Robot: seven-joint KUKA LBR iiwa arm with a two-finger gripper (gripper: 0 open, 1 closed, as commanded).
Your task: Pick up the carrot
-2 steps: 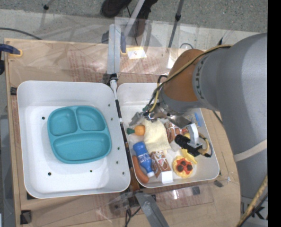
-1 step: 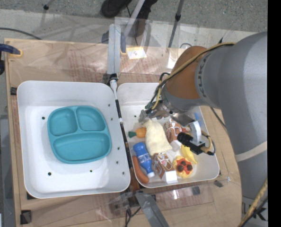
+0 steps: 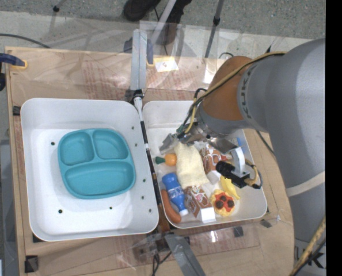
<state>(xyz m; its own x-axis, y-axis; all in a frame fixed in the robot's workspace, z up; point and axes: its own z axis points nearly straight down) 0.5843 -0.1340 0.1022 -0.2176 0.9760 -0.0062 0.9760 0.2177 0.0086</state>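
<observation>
Hovering end effector (image 3: 177,140) over small rounded orange carrot (image 3: 170,159), grip state unclear, smooth white bin (image 3: 159,117)

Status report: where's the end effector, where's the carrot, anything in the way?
End effector low over right bin, top-left of the pile. Carrot just below it, not gripped. Cloth and blue bottle crowd it.

right bin (image 3: 253,210) crowded with toys, arm (image 3: 257,96) overhead, left bin (image 3: 35,171) roomy around tray (image 3: 96,161)
</observation>
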